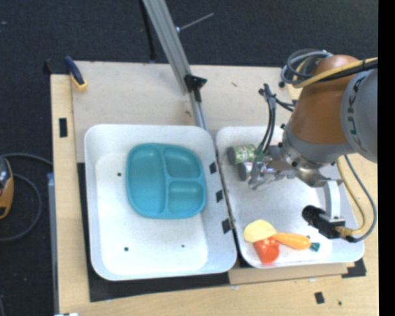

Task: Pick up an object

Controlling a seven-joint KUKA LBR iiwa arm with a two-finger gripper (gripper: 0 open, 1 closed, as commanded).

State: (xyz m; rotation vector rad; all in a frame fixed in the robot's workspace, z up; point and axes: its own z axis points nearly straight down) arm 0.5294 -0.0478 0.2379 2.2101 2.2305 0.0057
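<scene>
My gripper (255,174) hangs low over the far left part of the right bin (286,206). Right beside it, on its far side, lies a small green and grey object (241,154), close to the bin's far left corner; whether the two touch I cannot tell. At the bin's near edge lie a yellow object (259,230), a red one (267,251) and an orange carrot-like piece (292,240), bunched together and well apart from the gripper.
A teal divided plate (166,180) lies in the left bin (108,236). A slanted metal rail (174,45) runs from the top of the view down to the gap between the bins. The arm's orange-banded body (322,120) covers the right bin's far right part.
</scene>
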